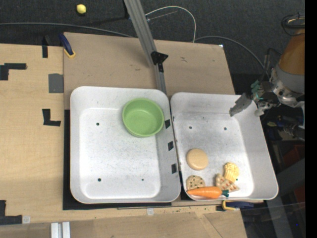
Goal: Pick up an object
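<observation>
Yellow ball (81,8) on dark floor (59,4)

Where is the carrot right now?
The carrot lies in the right bin, along its front wall near the front left corner, just below the round cookie and beside the yellow corn piece.

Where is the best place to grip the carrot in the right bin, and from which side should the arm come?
Grip the carrot at mid-length, coming straight down, fingers closing across its thin width. It lies flat along the right bin's near wall, so a side approach looks blocked. The cracker sits close behind it, so clearance is tight.
</observation>
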Tool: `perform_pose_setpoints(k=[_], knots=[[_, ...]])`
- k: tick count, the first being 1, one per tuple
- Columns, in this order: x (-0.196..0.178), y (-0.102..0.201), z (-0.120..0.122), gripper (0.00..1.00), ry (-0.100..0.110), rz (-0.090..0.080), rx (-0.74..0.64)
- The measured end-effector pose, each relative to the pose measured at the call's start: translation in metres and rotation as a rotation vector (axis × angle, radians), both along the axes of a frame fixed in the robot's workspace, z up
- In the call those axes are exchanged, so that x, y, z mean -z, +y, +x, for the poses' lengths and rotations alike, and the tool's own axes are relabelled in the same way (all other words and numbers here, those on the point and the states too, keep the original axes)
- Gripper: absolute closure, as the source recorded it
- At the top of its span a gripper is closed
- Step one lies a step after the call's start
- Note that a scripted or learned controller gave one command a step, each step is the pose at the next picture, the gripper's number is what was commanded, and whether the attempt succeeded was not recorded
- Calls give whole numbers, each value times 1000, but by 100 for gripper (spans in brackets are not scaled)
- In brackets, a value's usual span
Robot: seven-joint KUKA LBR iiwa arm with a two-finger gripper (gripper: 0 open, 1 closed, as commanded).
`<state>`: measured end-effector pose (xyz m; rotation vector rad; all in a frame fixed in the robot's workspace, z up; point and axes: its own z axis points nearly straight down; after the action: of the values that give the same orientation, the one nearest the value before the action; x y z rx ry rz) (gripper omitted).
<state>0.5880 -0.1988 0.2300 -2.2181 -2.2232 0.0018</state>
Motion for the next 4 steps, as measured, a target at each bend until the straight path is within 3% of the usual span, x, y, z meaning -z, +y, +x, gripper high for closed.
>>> perform_pose_setpoints(k=[1,4], knots=[[0,0,0,0,0,0,0],[143,5,-1,0,0,-2,0]])
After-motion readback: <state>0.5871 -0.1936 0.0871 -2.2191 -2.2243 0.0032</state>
